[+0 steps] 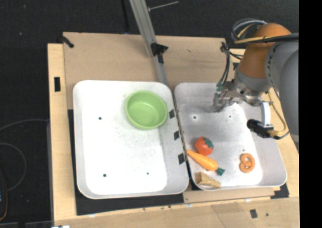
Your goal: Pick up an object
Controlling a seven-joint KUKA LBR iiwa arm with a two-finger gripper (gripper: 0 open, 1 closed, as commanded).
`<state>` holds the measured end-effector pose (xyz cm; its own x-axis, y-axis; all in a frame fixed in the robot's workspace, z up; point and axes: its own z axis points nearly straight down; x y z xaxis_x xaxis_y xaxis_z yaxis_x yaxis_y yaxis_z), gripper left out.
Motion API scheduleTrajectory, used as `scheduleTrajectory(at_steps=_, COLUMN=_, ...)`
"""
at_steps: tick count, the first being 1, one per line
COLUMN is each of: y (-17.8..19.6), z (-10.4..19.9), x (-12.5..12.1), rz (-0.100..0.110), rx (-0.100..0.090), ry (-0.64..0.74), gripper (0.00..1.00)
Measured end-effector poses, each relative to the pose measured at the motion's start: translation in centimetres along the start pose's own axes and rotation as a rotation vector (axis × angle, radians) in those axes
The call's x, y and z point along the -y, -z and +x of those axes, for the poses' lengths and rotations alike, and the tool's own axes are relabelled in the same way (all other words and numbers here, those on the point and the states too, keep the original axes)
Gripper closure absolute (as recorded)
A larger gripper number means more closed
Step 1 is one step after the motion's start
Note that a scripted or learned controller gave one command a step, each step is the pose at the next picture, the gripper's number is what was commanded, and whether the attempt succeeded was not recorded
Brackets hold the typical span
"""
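My gripper (219, 104) hangs over the far part of the right bin (266, 171), pointing down, with nothing seen between its fingers. Nearer the front of that bin lie a red tomato (204, 145), an orange carrot (203, 160) with a green tip, a small orange pretzel-shaped piece (246, 162) and a tan wedge (207, 180) at the front edge. All of these lie well in front of the gripper. A green bowl (146, 109) sits upright in the far right part of the left bin (100, 171).
A grey metal pole (143, 20) slants up from between the bins at the back. The wooden bench (100, 56) surrounds both bins. A black cable fitting (257, 127) hangs off the arm over the right bin's right side.
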<state>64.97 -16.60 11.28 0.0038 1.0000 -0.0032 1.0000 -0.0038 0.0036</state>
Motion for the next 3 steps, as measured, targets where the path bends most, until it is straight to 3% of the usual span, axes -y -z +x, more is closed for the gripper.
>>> scheduleTrajectory(at_steps=2, y=13.0, z=0.2, x=-0.4, rz=-0.006, rx=-0.001, ry=0.007, gripper=1.00)
scheduleTrajectory(at_steps=3, y=13.6, z=0.2, x=-0.5, rz=0.000, rx=-0.003, ry=0.008, gripper=1.00)
